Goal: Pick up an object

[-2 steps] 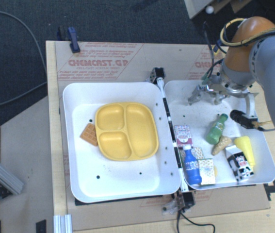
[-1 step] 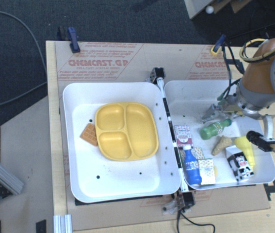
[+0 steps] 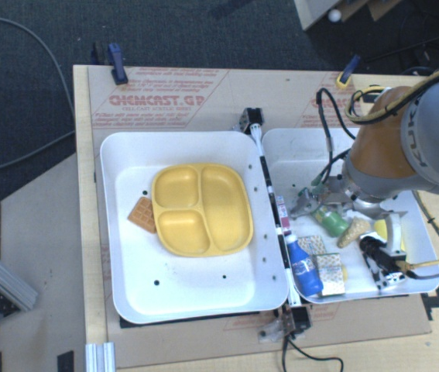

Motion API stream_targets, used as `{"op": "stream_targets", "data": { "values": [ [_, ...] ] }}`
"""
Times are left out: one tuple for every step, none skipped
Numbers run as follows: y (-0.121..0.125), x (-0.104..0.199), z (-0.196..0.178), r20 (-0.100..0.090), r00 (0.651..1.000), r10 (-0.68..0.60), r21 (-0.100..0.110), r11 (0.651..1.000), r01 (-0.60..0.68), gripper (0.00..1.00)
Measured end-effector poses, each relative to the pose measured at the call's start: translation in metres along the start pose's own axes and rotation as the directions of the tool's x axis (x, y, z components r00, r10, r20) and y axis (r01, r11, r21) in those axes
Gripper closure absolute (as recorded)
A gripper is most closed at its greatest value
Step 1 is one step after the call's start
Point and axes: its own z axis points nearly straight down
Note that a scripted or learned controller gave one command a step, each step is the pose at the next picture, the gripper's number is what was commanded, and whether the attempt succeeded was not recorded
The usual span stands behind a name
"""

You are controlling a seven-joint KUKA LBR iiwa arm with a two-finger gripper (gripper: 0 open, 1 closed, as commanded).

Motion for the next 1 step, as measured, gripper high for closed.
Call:
{"op": "stream_targets", "data": {
  "values": [
    [0.0004, 0.0001, -0.0098, 0.0, 1.0, 0.0, -0.002, 1.0, 0.0, 1.0]
  ]
}}
